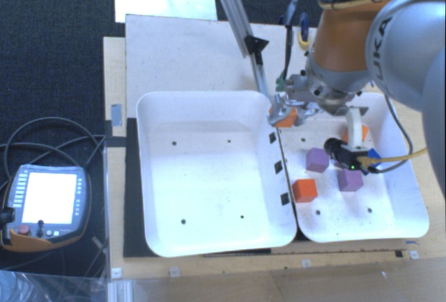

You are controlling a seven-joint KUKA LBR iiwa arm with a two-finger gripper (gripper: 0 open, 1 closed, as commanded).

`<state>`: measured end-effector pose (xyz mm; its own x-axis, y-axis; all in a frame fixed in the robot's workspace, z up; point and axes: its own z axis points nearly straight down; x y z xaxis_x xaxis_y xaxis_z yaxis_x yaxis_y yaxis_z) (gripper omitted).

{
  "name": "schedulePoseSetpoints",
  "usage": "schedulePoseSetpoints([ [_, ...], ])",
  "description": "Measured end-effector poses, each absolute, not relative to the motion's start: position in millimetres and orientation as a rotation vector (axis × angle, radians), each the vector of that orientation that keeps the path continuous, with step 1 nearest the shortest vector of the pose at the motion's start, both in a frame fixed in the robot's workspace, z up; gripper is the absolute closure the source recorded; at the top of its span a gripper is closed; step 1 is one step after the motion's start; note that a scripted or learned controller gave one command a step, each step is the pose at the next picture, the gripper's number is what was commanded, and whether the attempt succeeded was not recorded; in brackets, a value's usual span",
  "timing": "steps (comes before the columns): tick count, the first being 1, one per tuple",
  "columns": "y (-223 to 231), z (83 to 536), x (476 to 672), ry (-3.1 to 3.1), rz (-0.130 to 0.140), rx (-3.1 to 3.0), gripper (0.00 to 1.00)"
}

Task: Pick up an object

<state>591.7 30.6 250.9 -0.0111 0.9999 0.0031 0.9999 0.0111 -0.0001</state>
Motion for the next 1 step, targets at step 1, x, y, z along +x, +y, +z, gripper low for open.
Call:
schedulePoseSetpoints([
  [1, 78.8, 254.4, 568.2, -2.231, -0.002, -2.207, 1.0],
])
